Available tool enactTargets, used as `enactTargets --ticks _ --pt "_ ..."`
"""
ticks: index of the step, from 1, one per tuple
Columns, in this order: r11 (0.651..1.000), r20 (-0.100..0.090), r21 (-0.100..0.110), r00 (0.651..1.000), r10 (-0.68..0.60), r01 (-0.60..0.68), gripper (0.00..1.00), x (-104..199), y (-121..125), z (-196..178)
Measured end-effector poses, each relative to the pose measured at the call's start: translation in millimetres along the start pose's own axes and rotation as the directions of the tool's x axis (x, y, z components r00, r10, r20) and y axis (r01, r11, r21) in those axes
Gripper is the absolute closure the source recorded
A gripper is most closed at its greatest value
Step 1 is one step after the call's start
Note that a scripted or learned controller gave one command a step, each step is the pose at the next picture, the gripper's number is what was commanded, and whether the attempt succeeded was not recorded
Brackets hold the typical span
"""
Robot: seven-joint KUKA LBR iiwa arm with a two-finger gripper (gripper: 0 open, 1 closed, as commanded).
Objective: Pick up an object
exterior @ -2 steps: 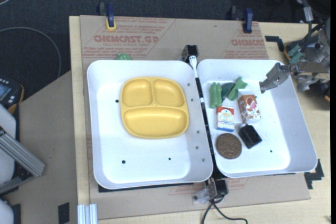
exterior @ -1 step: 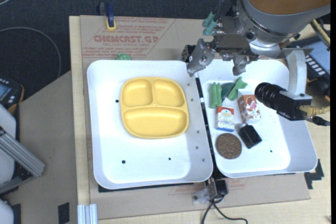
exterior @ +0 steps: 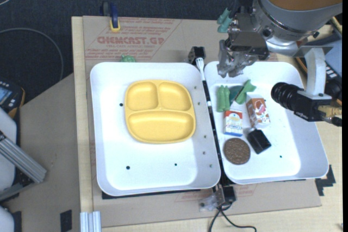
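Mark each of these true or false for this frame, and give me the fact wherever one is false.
1. The yellow divided plate lies in the left bin. True.
2. The brown round disc lies in the left bin. False: it lies in the right bin, near the front.
3. The hand hangs over the far edge of the right bin. True.
4. The green pieces sit on the yellow plate. False: they lie in the right bin, just below the hand.
5. The small black block lies beside the brown disc. True.
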State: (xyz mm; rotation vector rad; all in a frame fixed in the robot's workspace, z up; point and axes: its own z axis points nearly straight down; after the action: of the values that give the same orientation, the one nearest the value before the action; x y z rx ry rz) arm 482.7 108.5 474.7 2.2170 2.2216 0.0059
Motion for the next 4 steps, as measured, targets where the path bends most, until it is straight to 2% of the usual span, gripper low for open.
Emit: enactTargets --ticks 1,2,3,4 --pt "1.0 0.005 0.023 1.0 0.003 -0.003 1.0 6.3 -5.7 187.6" --pt "1.0 -0.004 -0.009 1.0 -0.001 0.001 1.0 28.5 -2.6 69.4" --pt "1.0 0.0 0.001 1.0 0.001 -0.001 1.0 27.9 -3.1 65.0" --pt "1.0 -0.001 -0.001 1.0 0.001 -0.001 1.0 28.2 -2.6 54.8"
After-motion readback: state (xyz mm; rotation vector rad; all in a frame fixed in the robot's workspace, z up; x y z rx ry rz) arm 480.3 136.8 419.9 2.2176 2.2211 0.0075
